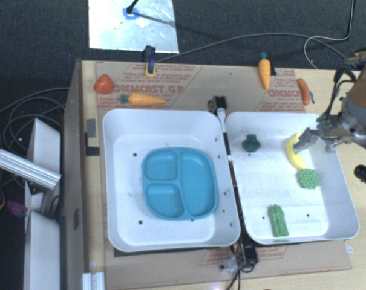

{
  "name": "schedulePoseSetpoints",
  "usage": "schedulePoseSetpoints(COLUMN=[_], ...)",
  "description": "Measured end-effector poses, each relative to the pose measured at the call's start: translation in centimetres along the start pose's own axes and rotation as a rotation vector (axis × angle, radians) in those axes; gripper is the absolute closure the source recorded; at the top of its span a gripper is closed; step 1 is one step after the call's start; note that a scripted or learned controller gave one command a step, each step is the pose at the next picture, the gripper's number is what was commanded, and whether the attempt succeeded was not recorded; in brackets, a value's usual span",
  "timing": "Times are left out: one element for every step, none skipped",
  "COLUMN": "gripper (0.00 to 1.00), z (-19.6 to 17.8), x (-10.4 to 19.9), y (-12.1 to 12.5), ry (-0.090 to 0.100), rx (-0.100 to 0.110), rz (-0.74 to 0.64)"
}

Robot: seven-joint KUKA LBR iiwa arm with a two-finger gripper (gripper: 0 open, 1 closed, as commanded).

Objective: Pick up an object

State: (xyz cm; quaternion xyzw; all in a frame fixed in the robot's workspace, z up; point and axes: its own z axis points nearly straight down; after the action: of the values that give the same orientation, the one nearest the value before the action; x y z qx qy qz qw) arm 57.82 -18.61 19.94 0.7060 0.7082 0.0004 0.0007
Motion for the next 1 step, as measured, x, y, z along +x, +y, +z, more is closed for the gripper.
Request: schedulePoseSetpoints(gripper=[0.0], z=[11.51], x=[-0.3], y=[4.63], ry=[0.0], rx=[-0.001], rz=[-0.002])
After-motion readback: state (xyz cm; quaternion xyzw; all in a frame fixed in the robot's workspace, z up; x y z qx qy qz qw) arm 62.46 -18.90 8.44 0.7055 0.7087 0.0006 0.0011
